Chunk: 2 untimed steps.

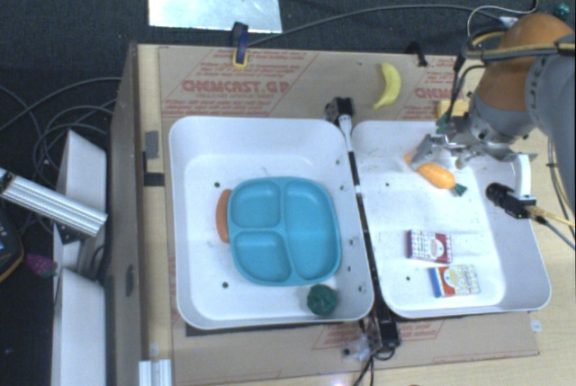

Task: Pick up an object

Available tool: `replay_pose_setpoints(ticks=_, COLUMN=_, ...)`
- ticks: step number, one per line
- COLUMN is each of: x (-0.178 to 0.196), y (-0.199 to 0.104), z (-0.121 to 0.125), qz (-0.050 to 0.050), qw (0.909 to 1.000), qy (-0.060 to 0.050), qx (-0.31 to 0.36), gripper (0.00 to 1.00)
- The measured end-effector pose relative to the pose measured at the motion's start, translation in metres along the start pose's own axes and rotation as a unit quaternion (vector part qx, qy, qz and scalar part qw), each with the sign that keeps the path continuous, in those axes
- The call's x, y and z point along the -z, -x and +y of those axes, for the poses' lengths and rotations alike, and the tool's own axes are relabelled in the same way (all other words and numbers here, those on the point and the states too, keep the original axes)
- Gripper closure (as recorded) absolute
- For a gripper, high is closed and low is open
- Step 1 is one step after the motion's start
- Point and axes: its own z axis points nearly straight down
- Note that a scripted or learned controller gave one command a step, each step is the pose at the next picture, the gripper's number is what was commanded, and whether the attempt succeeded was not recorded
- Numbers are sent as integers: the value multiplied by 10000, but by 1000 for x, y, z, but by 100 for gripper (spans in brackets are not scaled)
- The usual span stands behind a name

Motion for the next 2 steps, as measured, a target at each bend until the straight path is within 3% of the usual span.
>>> replay_pose_setpoints(ticks=1, x=-19, y=-17, z=-10, qz=-3, qw=10000, qy=-1, qx=-4, gripper=0)
replay_pose_setpoints(ticks=2, x=-7, y=-16, z=-9, qz=-4, qw=10000, qy=12, qx=4, gripper=100)
